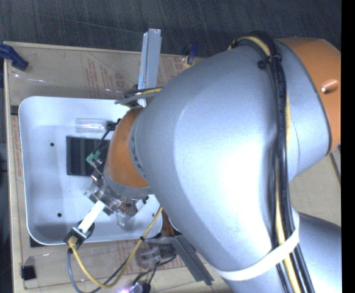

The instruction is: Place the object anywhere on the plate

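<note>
The arm (pixel 226 157) bulks over most of the view, its grey shell and orange band covering the right bin and the right part of the left bin. A black cable bundle runs down its upper side, with a yellow cable beside it.

The bench (pixel 55 66) is pale board with blue clamps at its upper left corner. On it, the left bin (pixel 37 163) lies white and shallow, its left and lower walls in plain sight.

In the bin, a dark square plate (pixel 80 155) lies flat on the floor, its right edge hidden behind the wrist. Just above the plate, apart from it, lies a clear, tube-like object (pixel 92 125) on its side.

The gripper (pixel 113 200) hangs low over the bin floor, below and right of the plate. Its jaws are hidden under the wrist, so I cannot tell how they stand. A white bar with a yellow cable juts from it toward the bin's lower left corner.
</note>
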### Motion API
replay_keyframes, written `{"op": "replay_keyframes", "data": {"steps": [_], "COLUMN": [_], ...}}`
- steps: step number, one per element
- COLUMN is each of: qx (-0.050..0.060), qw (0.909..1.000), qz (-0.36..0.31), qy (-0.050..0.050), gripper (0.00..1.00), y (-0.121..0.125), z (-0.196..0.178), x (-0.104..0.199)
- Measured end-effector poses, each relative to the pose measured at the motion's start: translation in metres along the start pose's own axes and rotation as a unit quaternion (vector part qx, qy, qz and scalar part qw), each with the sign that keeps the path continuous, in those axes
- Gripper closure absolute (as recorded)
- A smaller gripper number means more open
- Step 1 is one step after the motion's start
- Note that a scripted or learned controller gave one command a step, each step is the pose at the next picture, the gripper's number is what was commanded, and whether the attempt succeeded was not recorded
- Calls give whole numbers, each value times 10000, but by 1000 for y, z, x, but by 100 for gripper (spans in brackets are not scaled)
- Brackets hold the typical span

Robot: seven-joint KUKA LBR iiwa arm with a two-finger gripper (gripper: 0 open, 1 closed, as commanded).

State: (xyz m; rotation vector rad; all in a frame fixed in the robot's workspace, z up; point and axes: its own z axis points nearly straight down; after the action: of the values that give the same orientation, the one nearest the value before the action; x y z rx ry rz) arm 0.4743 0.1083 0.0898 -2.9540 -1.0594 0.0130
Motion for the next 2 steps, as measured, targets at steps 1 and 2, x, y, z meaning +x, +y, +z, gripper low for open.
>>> {"op": "replay_keyframes", "data": {"steps": [1, 2], "qx": [0, -4], "qw": [10000, 10000], "qz": [-46, 53], "qy": [-6, 14], "gripper": [100, 100], "y": [-1, 22], "z": [-9, -6], "x": [1, 26]}}
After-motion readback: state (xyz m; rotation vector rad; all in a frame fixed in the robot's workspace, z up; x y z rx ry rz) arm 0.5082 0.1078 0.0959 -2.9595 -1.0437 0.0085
